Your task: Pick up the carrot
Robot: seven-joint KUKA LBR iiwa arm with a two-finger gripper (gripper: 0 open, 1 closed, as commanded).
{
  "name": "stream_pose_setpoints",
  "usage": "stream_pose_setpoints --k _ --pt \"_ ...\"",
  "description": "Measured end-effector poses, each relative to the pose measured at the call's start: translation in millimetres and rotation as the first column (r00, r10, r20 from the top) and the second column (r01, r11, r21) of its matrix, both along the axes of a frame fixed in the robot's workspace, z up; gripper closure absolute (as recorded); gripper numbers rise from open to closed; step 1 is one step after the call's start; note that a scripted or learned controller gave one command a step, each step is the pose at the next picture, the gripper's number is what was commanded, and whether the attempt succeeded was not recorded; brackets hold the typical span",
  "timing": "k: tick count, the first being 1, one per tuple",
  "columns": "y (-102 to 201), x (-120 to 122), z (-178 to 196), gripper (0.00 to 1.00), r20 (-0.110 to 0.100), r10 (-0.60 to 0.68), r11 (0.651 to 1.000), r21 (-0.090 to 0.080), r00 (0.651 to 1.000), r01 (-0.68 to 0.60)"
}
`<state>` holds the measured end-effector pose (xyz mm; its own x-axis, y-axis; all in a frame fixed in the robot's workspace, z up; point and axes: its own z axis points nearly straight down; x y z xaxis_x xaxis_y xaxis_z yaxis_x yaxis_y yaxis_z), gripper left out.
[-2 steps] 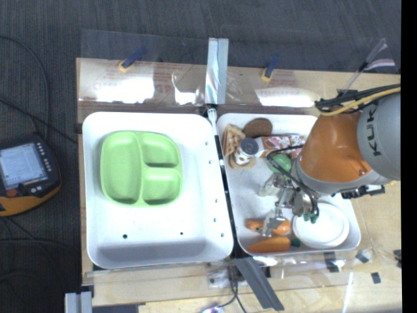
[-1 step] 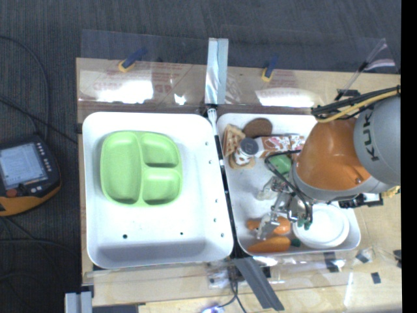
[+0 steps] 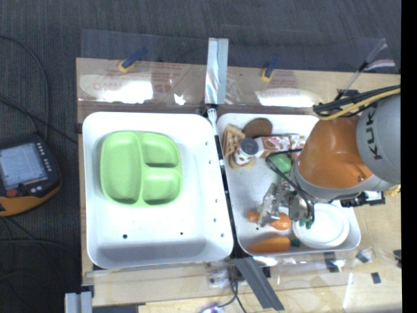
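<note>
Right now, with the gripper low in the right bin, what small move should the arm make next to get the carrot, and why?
Probably a short shift toward the bin's near wall, then down. The gripper hangs over a small orange piece, while the long carrot lies just beyond it, along the near wall of the right bin, beside the white plate. Nothing shows between its fingers.

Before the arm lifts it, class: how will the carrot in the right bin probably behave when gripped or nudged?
The carrot looks smooth and tapered, so it may slip when squeezed. Its rounded shape lying flat near the bin's front wall suggests it could roll if nudged. It appears rigid, probably not floppy.
</note>
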<state>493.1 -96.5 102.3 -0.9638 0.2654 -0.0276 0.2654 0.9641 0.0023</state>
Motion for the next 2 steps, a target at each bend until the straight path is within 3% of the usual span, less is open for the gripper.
stream_pose_setpoints --k 1,2 --pt "-3.0 -5.3 -9.9 1.00 -0.017 -0.335 0.942 0.010 0.942 0.335" --pt "64.2 -7.6 83.4 1.00 -0.022 -0.272 0.962 0.007 0.962 0.272"
